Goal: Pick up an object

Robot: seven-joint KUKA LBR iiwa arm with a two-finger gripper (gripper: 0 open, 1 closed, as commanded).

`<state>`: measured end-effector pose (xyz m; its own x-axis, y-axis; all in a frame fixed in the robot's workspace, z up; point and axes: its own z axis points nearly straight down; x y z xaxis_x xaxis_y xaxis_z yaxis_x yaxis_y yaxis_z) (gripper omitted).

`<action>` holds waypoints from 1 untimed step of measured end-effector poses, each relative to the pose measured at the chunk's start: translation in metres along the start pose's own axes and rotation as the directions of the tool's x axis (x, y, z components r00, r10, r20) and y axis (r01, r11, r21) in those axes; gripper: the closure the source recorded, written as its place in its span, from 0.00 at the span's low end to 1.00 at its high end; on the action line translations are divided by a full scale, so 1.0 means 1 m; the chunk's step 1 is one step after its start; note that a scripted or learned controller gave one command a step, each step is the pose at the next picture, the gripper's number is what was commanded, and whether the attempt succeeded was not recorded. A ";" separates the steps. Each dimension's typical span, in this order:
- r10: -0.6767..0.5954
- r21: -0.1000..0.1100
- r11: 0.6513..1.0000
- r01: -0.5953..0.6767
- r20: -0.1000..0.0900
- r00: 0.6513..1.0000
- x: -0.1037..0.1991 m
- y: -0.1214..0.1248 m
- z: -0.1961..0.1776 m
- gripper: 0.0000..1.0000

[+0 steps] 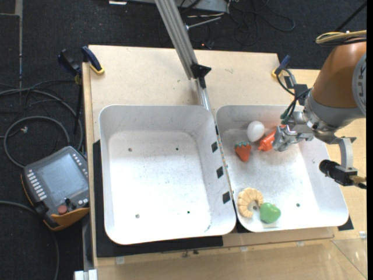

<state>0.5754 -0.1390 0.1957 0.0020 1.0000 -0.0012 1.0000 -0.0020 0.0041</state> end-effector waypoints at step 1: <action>-0.003 0.001 1.000 0.003 0.000 1.000 0.000 0.001 -0.016 1.00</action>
<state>0.5764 -0.1391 0.2116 -0.0015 1.0000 -0.0011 1.0000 0.0015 0.0035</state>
